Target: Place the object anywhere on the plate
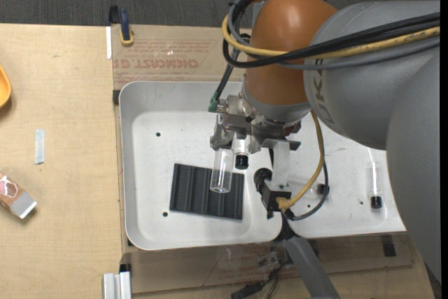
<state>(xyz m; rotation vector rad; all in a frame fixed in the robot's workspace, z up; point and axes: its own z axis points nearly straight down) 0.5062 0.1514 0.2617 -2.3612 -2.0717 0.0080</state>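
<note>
The clear tube [222, 175] stood straight below the hand [234, 150], its upper end with a dark cap up among the hand's parts and its open lower end lying over the black ribbed plate [205, 191]. The tube's long axis ran from the far side of the left bin [140, 150] toward its near edge, nearly along the plate's ribs. The plate lay flat near the bin's near edge, a little toward the bin's right side.

Whether the hand gripped the tube or merely hovered over it, I could not tell, since the wrist's bulk hid the grasping parts. From where things lay, the tube looked already over the plate's right half, so the coming move seemed a short lowering or release, not a carry.

The arm came in from the right, its orange band [287, 45] directly above the wrist, pointing steeply down into the bin. A second small tube [375, 185] lay in the right bin [350, 213], well apart.
</note>
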